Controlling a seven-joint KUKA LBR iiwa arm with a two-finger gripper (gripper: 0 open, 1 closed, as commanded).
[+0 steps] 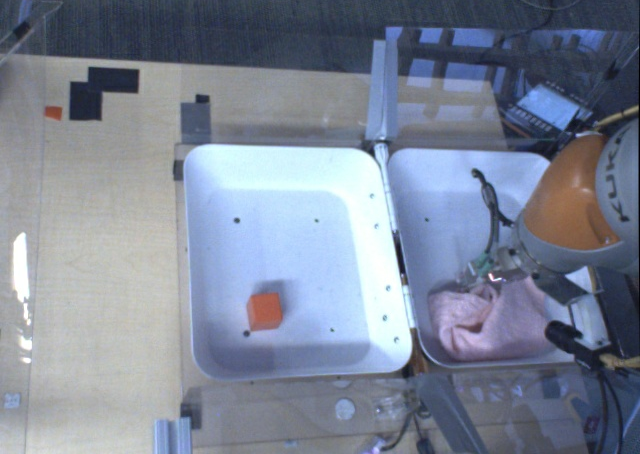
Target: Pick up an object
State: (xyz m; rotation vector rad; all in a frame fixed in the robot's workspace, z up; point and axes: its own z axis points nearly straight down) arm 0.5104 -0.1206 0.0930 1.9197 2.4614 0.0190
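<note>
The gripper (pixel 487 272) sits at the upper edge of the pink cloth (pixel 490 322) in the right bin (pixel 440 192), so expect it light and limp, and pinch a raised fold, though your view is poor there.

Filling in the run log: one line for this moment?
arm: over right bin | gripper: at pink cloth | orange block: left bin

The arm (pixel 585 207) runs off the frame's right edge and covers part of the right bin (pixel 440 202). The gripper (pixel 490 272) is too small and blurred to read above the pink cloth (pixel 490 322).
</note>
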